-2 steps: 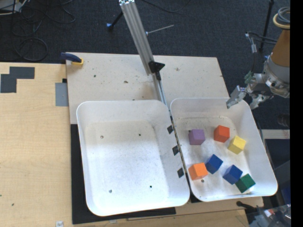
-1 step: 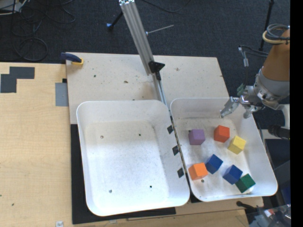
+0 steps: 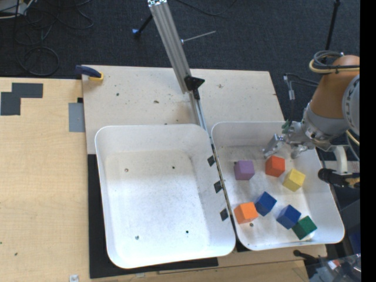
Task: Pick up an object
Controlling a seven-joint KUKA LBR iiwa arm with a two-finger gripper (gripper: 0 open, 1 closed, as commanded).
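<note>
Along the left edge of the frame lies a pale wooden board (image 3: 35, 181) with dark grey shapes set into it near the upper left. Just right of it, a speckled bench top (image 3: 147, 96) carries a small blue and yellow clamp (image 3: 89, 73) at its upper left corner. From the top centre of the frame a slanted aluminium bar (image 3: 171, 43) runs down to a black bracket (image 3: 192, 83) above the gap between the two bins.

The left bin (image 3: 154, 195) fills the lower middle of the frame, its white floor dotted with small dark specks. Touching its right rim is the right bin (image 3: 247, 135), which holds seven blocks. A purple cube (image 3: 244, 170) sits nearest the shared rim, with an orange cube (image 3: 246, 211) below it. Touching the orange cube's right side is a blue cube (image 3: 266, 203). Further right, a red cube (image 3: 275, 166) lies in the upper part of the bin, a yellow cube (image 3: 294, 180) just beside it to the lower right. Near the bin's lower right corner a second blue cube (image 3: 288, 215) touches a green cube (image 3: 305, 227).

The gripper (image 3: 283, 148) hangs just above the red cube, its metal fingers spread apart with nothing between them. The arm (image 3: 330, 107) enters from the right edge, its orange band in the upper right of the frame.
</note>
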